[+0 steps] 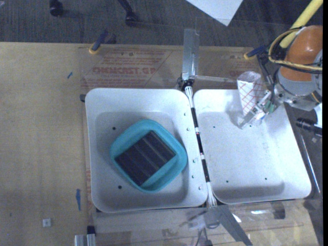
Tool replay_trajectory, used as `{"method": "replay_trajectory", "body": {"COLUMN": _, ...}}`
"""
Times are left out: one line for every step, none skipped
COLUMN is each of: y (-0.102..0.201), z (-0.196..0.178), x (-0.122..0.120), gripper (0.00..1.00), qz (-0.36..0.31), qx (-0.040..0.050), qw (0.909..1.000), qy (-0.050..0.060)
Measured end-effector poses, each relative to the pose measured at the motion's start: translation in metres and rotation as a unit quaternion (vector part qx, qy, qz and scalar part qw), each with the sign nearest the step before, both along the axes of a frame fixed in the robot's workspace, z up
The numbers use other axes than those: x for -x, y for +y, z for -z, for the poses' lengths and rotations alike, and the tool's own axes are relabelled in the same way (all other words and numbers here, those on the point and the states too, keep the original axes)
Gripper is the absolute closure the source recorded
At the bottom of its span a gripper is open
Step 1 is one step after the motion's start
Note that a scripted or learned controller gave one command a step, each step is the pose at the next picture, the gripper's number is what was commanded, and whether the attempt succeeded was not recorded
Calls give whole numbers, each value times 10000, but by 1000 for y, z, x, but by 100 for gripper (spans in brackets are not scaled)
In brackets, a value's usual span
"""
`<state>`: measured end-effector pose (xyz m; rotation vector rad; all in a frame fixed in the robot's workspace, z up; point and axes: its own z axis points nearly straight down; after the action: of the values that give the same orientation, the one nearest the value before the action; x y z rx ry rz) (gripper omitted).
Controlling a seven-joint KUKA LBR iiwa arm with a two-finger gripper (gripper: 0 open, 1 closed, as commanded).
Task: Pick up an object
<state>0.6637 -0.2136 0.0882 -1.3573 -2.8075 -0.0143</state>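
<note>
The grey arm with its orange band (302, 45) reaches in from the right and tilts down over the far right part of the right bin (256, 183). Its gripper (264, 106) is closed on a clear plastic piece with a red grid pattern (249, 97), which hangs from the fingers to the gripper's left, above the bin floor. Well to the gripper's left and nearer the camera, in the left bin (97, 111), a teal square container with a dark ribbed inside (148, 155) lies at a skew.

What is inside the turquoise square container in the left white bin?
The turquoise square container holds a dark ribbed square insert that fills most of it. The insert covers the floor, so anything beneath stays hidden.
</note>
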Motion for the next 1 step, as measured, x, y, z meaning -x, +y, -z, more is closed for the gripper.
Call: {"method": "replay_trajectory", "body": {"y": 0, "z": 0, "x": 0, "gripper": 0, "qz": 356, "qx": 0, "qw": 9994, "qy": 10}}
